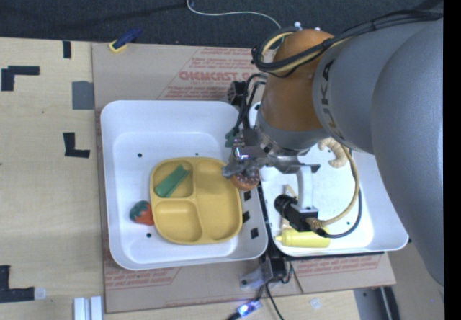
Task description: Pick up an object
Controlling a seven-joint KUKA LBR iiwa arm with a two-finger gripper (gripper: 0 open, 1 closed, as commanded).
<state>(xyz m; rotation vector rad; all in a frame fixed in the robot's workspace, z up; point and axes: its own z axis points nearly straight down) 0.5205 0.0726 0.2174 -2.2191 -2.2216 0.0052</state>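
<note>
Overhead: looks down at a slant on two shallow white bins set side by side on a printed cardboard sheet (209,73).
Gripper (241,167): hangs low over the right edge of the left bin (122,138), close to the wall shared with the right bin (374,232); open or closed cannot be told from above, with the wrist's bulk in the way.
Brown object (247,181): sits directly beneath the gripper, at the right rim of the yellow tray (194,228); small, rounded, dull in finish; likeliest target, judging by the gripper's position above it; held or merely underneath, impossible to say.
Yellow tray: lies flat in the middle of the left bin; smooth moulded plastic, rounded corners, three compartments with low ridges that probably stop small pieces sliding.
Green piece (171,181): rests at a slant in the tray's upper-left compartment; flat, oblong, matt.
Orange-and-green toy (141,212): sits on the bin floor just beside the tray's left edge; rounded, glossy, possibly a play vegetable.
Yellow oblong (306,240): appears to lie along the near wall of the right bin; smooth, long, blunt-ended.
Risk: crowds the tray rim and bin wall, leaving little room for a clean close.
</note>
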